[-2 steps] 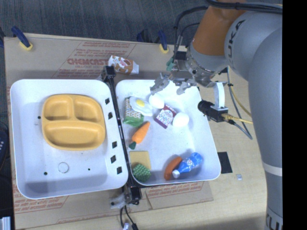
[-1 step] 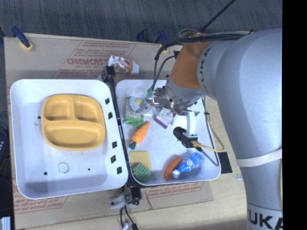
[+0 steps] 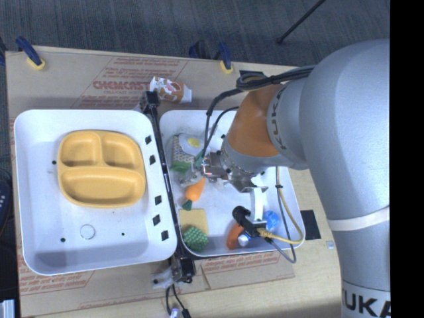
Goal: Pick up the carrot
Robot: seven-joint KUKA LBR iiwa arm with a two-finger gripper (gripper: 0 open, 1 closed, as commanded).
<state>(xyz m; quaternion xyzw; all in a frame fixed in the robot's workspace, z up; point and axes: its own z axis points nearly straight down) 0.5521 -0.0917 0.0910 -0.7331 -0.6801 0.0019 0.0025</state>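
- The carrot [image 3: 195,191], a small orange toy with a green top, lay just beside the pincer [image 3: 209,171].
- Whether the pincer stood apart or together, I couldn't tell.
- The surface [image 3: 99,78] was brown, the floor [image 3: 132,12] grey.

Divided tray [image 3: 101,167] lies in the left bin [image 3: 40,128]; carrot [image 3: 195,190] (among other items) in the right bin [image 3: 173,119].

The tabletop [image 3: 79,78] is carrying two white bins [image 3: 26,177] sitting side by side, edges touching. Blue clamps [image 3: 30,52] are gripping its far edge.
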